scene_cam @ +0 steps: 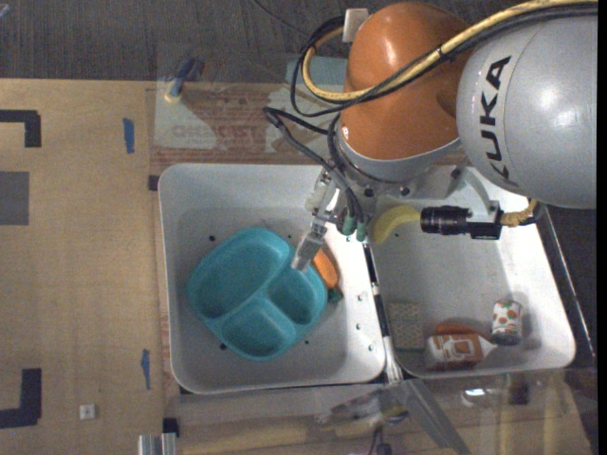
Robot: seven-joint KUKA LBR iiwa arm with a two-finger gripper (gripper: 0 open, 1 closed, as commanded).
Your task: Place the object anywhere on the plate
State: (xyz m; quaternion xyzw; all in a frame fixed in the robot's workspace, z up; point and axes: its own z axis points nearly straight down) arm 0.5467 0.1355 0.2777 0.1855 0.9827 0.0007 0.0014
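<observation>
The pincer (308, 254) hangs at the teal plate's (251, 297) right rim, just beside an orange object (326, 269); I cannot tell its opening or hold. Best to move further over the plate's compartments before letting go.

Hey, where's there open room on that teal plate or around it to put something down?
The teal plate shows three bare compartments. The left bin has bare floor left of and below the plate. It is crowded at the plate's upper right rim, where the gripper hangs beside an orange object.
</observation>
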